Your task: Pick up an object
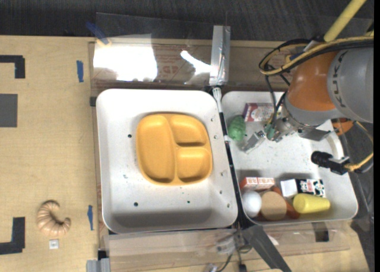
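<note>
My gripper (pixel 256 140) hangs low in the right bin (pixel 338 164); how far it is open I cannot tell, and nothing is seen held. A green object (pixel 237 128) lies just beside it, toward the left bin (pixel 119 205). A small carton (pixel 257 112) sits just behind. An egg (pixel 252 203) and yellow cylinder (pixel 311 204) lie well nearer the front wall.

Only partly legible mark: large dark letters on the grey robot arm housing (pixel 356 81), cut off at the frame edge, look like the start of "KUKA". The small red-and-white carton (pixel 257 112), the flat red-and-white packet (pixel 257 181) and the black-and-white patterned carton (pixel 311 187) carry print too small to read.
</note>
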